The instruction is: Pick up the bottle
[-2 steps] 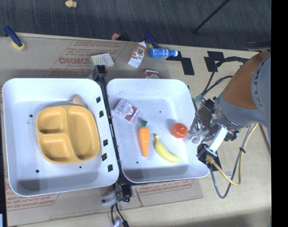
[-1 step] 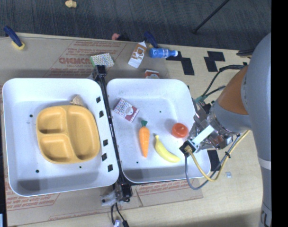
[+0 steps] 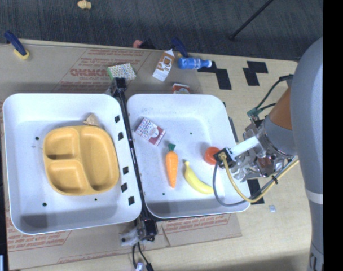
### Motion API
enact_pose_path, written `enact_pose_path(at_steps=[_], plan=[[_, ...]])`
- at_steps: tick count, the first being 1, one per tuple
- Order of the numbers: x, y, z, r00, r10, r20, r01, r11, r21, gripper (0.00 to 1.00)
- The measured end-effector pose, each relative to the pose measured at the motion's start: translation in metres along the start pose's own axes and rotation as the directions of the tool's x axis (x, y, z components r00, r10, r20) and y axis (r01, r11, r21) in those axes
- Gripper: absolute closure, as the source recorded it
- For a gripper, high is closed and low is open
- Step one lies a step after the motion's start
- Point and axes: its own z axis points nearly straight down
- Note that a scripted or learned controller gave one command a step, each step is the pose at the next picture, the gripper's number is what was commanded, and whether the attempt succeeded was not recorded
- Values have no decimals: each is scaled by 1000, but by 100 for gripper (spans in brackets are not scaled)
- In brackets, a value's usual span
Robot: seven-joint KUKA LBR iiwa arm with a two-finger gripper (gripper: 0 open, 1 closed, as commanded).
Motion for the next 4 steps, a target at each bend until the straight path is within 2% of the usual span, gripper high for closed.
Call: enact_pose_path(at_steps=[2,4], plan=[[0,2,-12,1000,-1,-1,1,1000,-1,100],[0,2,-8,1000,-1,0,1,1000,2,100]])
